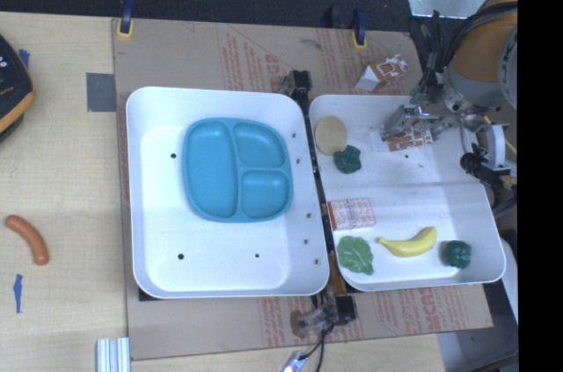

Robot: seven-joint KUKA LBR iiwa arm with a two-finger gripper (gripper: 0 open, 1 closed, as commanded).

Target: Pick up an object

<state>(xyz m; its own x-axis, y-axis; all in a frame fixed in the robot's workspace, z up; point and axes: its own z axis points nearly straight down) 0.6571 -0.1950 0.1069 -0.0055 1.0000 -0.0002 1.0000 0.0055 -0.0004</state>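
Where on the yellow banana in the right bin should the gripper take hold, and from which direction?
Likely the banana at its thick middle, from straight above, fingers closing across its narrow width. It lies flat on the right bin floor, curved with ends turned up, apart from the leafy green piece and dark green piece.

wooden bench [62, 177] carries cardboard sheet [211, 54], sausage [28, 239], yellow-black device, perhaps [10, 89].

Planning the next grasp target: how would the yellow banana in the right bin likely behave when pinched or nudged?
The banana looks like smooth plastic, so probably light and a bit slippery. Its curved shape lies flat, so a nudge would likely spin it rather than roll it.
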